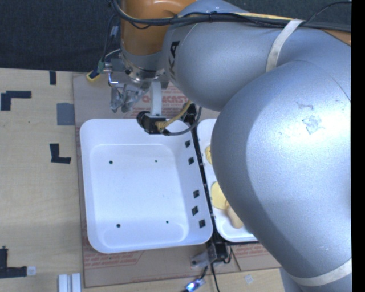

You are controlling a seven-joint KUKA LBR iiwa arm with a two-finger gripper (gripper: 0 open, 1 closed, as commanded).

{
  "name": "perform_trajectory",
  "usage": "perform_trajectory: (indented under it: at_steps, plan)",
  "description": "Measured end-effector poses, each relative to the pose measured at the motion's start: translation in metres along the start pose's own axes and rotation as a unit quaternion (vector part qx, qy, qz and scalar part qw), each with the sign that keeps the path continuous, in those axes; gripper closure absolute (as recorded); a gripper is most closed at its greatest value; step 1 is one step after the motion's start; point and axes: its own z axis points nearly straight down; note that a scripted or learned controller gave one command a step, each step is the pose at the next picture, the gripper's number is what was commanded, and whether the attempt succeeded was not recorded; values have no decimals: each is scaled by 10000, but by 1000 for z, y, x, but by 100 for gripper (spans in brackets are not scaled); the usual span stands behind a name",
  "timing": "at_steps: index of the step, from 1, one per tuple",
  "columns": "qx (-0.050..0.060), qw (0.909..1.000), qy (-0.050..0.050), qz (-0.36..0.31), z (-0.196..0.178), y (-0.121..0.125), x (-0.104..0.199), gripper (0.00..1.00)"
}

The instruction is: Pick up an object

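Arm (285, 142): bulky rounded grey links with a smooth shell, faint scuffs on the largest. Pale strap (282, 40) crosses one link. Orange band (145, 28) sits above the wrist, black cables (132, 17) looped over it. End effector (122, 102): small, silvery metal, yellow fitting (94, 74) beside it.

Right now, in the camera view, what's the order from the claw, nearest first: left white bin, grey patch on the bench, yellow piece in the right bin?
1. left white bin: its back rim sits just below the gripper in the view.
2. grey patch: on the bench, toward the view's left.
3. yellow piece: in the right bin, beside the arm.
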Motion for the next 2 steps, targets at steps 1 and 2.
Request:
perform_trajectory:
  at_steps: [1,2]
  plan:
    - [8,10000,-8,23,-52,-5,4,100]
    - [7,10000,-6,24,-106,-20,4,100]
